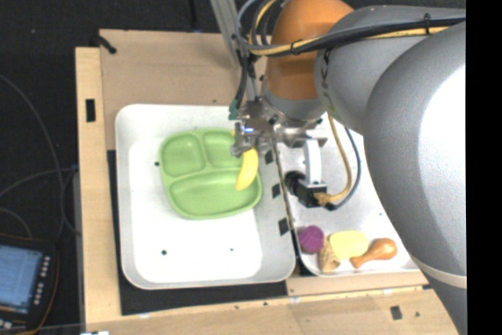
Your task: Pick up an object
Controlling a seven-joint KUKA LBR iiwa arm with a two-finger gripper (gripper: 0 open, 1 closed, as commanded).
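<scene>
the claw (245, 139) hangs over the green plate (205, 176) in the left bin (141, 247), pinching the top of a yellow banana (248, 169) that dangles above the plate's right edge, apparently lifted.

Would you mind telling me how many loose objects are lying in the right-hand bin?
3, in the near corner of the right-hand bin: a purple piece, a yellow block and an orange-brown piece. The arm may hide others.
</scene>
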